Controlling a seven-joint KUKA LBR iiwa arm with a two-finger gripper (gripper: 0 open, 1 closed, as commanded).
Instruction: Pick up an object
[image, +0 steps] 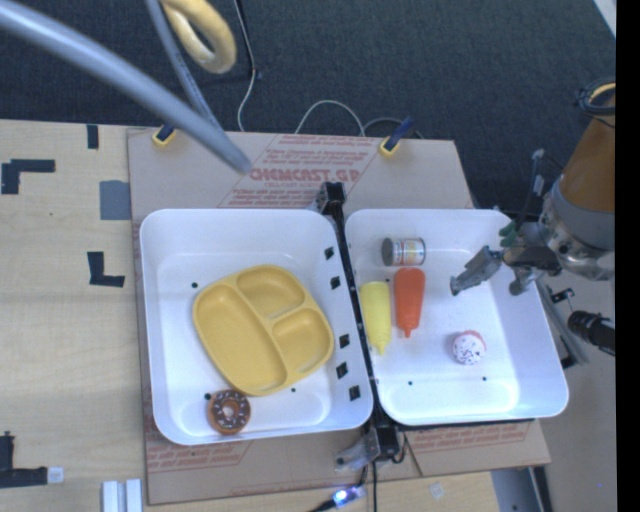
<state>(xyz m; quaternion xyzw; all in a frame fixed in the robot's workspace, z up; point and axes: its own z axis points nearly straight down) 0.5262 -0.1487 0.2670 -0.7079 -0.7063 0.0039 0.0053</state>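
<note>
The right bin (520, 395) holds a small tin can (403, 251) lying on its side, an orange carrot (408, 298), a yellow banana-like piece (376, 315) and a white speckled ball (468, 347). My gripper (487, 284) hangs over the right side of this bin, up and to the right of the ball and to the right of the carrot. Its fingers stand apart, one dark finger (470, 274) slanting left, and nothing is between them. The grey arm with its orange band (590, 165) comes in from the right.
The left bin (160, 300) holds a yellow divided plate (265, 325) and a chocolate doughnut (229, 411) near its front wall. A black divider (343, 300) separates the bins. A grey pole (120, 70) crosses the top left, above the bench.
</note>
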